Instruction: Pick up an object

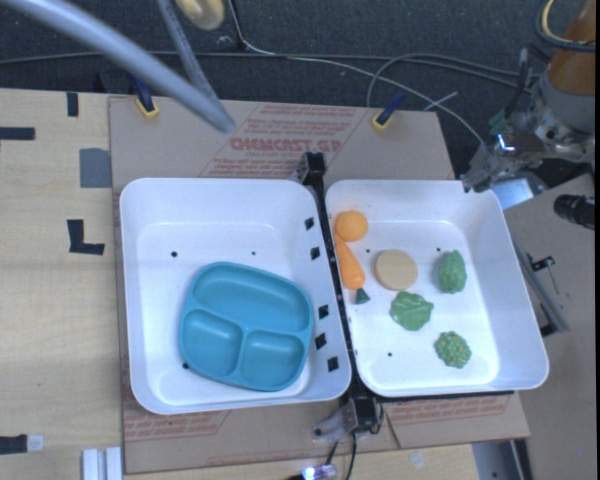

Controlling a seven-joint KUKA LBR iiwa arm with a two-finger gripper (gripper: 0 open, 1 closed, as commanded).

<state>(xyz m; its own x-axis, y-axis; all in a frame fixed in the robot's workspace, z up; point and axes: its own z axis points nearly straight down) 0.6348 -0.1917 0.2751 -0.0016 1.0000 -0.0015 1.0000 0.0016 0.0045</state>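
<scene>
Now over right bin (pixel 500 218) corner w/ gripper (pixel 500 158), finger state unclear; best target round tan disc (pixel 395 268), approach vertical.

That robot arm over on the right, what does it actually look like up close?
The arm is a rounded grey body with an orange band ringed by a thin yellowish rim. Below it sits a cluttered metal hand in silver and dark grey, with small teal-green bits and thin cables around the wrist. It is partly cut off at the picture's edge, so finer markings cannot be made out.
</scene>
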